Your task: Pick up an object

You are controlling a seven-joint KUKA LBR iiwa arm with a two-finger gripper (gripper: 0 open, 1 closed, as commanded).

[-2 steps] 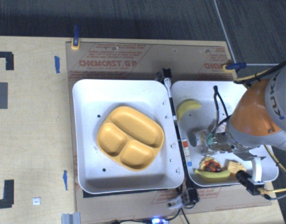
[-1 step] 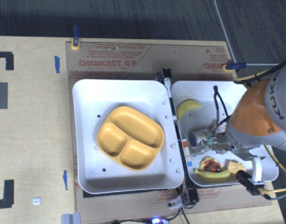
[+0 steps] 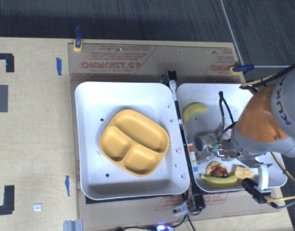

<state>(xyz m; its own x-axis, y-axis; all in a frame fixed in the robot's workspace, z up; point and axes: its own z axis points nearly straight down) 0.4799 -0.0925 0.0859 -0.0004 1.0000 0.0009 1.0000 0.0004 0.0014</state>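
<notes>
Pale wood tabletop (image 3: 32, 143) under dark carpet at the top edge, marked with black squares and bits of blue tape. Under the bins, a brown cardboard sheet (image 3: 138, 61) with red print, blurred, roughly "GIGACAST"; not readable for certain. Left white bin (image 3: 85, 129): one yellow three-compartment tray (image 3: 133, 141), upside down, near the middle. Right white bin (image 3: 186, 91), touching the left one: a yellow banana-like piece (image 3: 193, 111) near the far left corner, a small grey-and-clear object (image 3: 205, 141) lower down, and at the near edge a yellow dish (image 3: 220, 179) with reddish and dark bits on it, a tan ridged piece (image 3: 244, 171) just beside. Arm (image 3: 263, 121) in from the right, orange band over that bin, gripper (image 3: 223, 147) low near the grey object. Fingers hidden among cables and wrist: cannot tell open or closed, nothing visibly held.
</notes>
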